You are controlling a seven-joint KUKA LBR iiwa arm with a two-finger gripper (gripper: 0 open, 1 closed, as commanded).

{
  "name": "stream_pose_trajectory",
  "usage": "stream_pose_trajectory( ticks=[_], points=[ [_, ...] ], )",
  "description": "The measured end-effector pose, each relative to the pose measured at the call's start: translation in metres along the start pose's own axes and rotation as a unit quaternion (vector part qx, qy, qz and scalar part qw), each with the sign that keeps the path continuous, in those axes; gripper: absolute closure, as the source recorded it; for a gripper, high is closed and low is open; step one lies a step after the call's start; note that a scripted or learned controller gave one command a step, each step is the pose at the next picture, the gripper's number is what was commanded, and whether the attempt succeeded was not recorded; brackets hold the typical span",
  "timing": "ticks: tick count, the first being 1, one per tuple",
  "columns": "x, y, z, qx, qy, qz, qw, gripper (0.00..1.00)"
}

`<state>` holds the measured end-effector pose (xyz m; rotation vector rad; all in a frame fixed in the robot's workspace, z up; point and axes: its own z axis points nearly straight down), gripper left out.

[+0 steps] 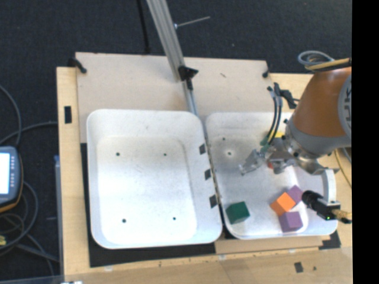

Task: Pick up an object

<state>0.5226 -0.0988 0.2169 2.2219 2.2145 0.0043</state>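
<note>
Objects for picking lie in the right bin (228,132), all toward its near edge: a green block (238,212) close to the divide between the bins, and further right an orange block (285,202) touching two purple blocks, one just behind it (295,192) and one in front (291,220). The gripper (251,164) hangs over the middle of that bin, above and apart from all of them, the green block nearer the camera and the orange-and-purple cluster to its right. Nothing sits between its fingers; whether they are spread or closed cannot be told. The left bin (148,176) lies alongside.
</note>
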Motion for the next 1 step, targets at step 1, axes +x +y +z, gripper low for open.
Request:
stream_pose_trajectory(
  ticks=[1],
  points=[
    [-0.0962,-0.0155,0.0427,0.004,-0.002,0.002,1.0,0.0]
  ],
)
